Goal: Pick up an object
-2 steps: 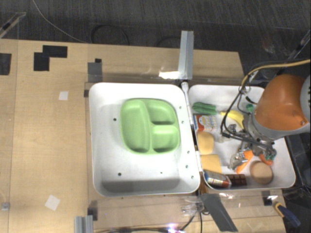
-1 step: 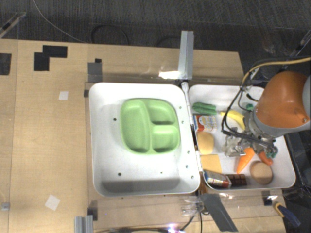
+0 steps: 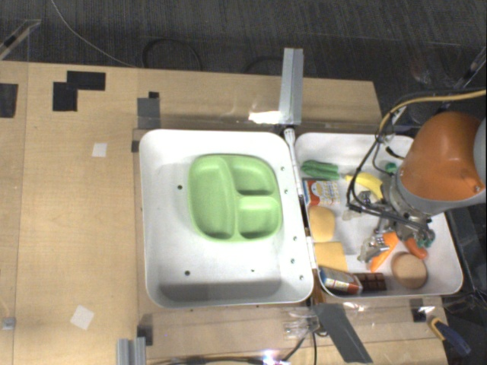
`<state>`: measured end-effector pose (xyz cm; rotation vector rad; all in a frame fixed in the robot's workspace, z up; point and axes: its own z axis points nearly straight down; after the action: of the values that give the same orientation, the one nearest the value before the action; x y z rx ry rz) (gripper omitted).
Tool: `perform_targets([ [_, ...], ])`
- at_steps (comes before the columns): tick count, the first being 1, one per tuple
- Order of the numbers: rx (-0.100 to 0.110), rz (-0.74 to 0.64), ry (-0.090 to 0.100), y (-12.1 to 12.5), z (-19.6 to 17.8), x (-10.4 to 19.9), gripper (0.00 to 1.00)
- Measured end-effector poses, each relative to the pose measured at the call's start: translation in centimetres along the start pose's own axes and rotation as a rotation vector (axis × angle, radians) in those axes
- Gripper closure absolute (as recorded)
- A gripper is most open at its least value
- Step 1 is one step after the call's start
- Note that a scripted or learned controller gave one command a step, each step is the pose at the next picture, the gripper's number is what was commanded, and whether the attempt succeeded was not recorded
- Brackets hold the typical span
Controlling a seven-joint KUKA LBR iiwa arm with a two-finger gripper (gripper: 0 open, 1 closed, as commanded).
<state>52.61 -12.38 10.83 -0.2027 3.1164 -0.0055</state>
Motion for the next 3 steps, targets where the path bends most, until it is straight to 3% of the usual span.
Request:
perform_targets([
  [1,-0.002,-0.039,0.002,-2.7,1.7,1.0,0.0],
  [2,0.001,-0.04,0.002,-6.8,1.9,-2.2,0.0],
  [3,0.001,0.05,0.002,-7.4,1.8,3.1,0.0],
])
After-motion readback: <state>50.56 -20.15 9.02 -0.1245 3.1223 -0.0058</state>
